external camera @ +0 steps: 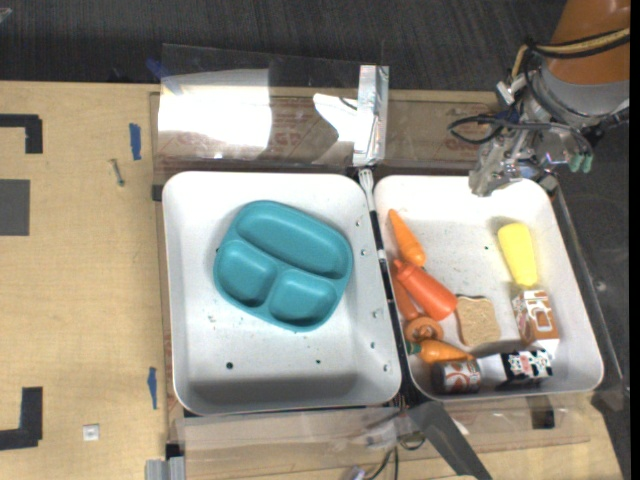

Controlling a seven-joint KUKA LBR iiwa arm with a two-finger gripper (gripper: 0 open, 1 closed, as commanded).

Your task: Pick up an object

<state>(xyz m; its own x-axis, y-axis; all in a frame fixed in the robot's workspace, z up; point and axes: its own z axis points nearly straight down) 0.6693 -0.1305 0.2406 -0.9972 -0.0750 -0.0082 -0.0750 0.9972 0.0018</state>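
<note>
While the tool [497, 175] hangs over the far edge of the right bin [580, 268], nothing sits between its tips, so the pick has not begun. Whether those tips are spread or pressed together I cannot tell; that part is small and blurry.

To do this step well, I think the arm [590, 38] should choose a thing w/ room around it. The yellow block [518, 253] looks like the best pick. It lies alone on bare white floor, near the right wall, long side running far to near. My guess: come straight down over its middle, tips on its two long sides, and squeeze. The carrots [415, 268] lie packed by the left wall, touching each other, so they could slip or come up two at a time. The bread slice [479, 318] lies flat and low, hard to pinch. The small cartons [530, 338] crowd the near right corner.

From the tool, the yellow block is a little nearer to us and a bit to the right, close by, w/ nothing between.

The left bin [190, 348] holds a teal tray [284, 264], well apart from the tool, and both bins rest on the desk [70, 288].
</note>
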